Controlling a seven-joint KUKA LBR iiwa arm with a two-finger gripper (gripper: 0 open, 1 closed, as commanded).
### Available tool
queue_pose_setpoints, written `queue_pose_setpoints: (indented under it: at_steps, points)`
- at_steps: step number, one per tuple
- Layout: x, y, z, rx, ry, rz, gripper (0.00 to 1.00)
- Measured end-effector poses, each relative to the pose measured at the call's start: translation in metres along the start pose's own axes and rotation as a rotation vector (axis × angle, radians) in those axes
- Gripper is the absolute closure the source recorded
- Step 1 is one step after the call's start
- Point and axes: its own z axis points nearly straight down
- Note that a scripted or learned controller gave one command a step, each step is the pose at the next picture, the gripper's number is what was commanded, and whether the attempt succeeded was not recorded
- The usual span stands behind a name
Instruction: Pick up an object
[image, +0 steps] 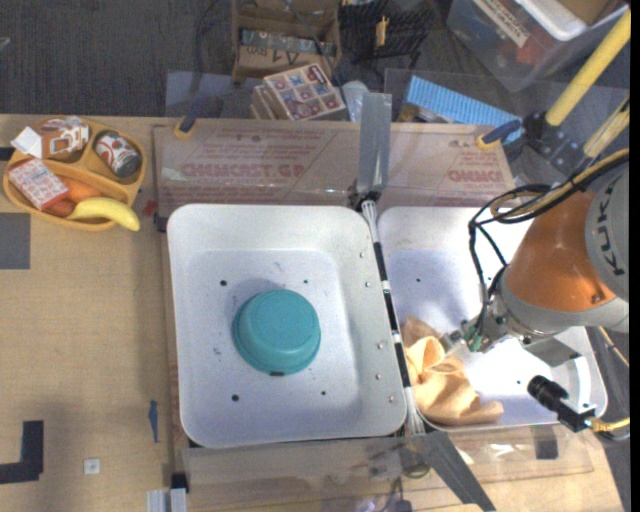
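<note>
the grey arm with its orange band reaches into the right shallow white bin (440, 235), and its two-finger gripper (473, 335) sits just beside the crumpled yellow-orange cloth (445, 385) in that bin's front left corner; whether it touches the cloth i cannot tell. a round teal bowl (277, 331) lies upside down in the left white bin (200, 240). an orange tray of toy food (70, 180) rests on the bench's far left.

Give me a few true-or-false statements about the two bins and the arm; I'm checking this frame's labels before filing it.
1. A teal bowl lies upside down in the left bin. True.
2. A yellow cloth lies in the right bin. True.
3. The cloth is spread flat mid-bin. False: it is crumpled at the near left corner.
4. The pincer hangs over the bowl. False: it is at the cloth's upper edge.
5. A banana lies in the left bin. False: it sits in a tray outside.
</note>
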Motion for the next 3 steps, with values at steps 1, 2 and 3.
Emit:
queue_pose_setpoints:
  at_steps: [1, 2, 3]
  points:
    - [0.0073, -0.0161, -0.0001, -0.001, 0.000, 0.150, 0.00]
    - [0.0088, -0.0168, 0.0004, 0.002, 0.000, 0.193, 0.00]
    - [0.0092, -0.0156, 0.0001, 0.001, -0.002, 0.128, 0.00]
